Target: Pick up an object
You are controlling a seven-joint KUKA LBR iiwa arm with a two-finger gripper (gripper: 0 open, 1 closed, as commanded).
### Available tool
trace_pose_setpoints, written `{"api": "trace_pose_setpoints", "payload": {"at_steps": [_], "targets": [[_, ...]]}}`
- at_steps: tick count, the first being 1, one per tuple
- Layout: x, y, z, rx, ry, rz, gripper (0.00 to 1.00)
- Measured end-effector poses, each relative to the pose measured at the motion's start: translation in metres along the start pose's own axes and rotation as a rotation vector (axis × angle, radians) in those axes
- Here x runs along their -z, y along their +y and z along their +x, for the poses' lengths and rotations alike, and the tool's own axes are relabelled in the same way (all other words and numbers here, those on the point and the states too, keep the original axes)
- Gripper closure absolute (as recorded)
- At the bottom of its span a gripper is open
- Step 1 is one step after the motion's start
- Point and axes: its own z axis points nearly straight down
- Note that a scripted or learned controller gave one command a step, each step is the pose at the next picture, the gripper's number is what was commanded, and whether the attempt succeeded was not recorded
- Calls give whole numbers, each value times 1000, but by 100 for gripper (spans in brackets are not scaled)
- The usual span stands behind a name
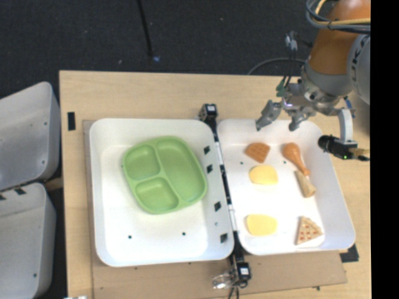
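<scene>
Hovering above the far edge of the right bin (336,185), the grey arm's gripper (282,119) hangs with its two fingers spread apart and nothing between them. One fingertip (264,118) sits over the bin's back rim and the other sits nearer the arm, both clear of the toys below.

No brand, label or legible writing can be made out on the bins, the toys or the arm.

Five toy foods lie in the right bin. A small brown piece (257,151) rests closest beneath the gripper, just beside a drumstick (297,164) whose long axis runs on a slant, its rounded orange end toward the back of the bin and its pale bone end toward the front right. A yellow lump (264,175) lies just in front of the brown piece, a second yellow lump (260,224) lies nearer the front rim, and a waffle wedge (307,231) sits in the front right corner, its point toward the back.

In the left bin (106,229) a green divided plate (164,174) lies flat, turned at an angle to the bin's walls, with three compartments.
</scene>
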Motion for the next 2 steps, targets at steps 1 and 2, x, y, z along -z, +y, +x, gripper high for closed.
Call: {"api": "trace_pose_setpoints", "payload": {"at_steps": [1, 2], "targets": [[-51, -6, -10, -1, -2, 5, 0], [-96, 0, -10, 0, -2, 5, 0]]}}
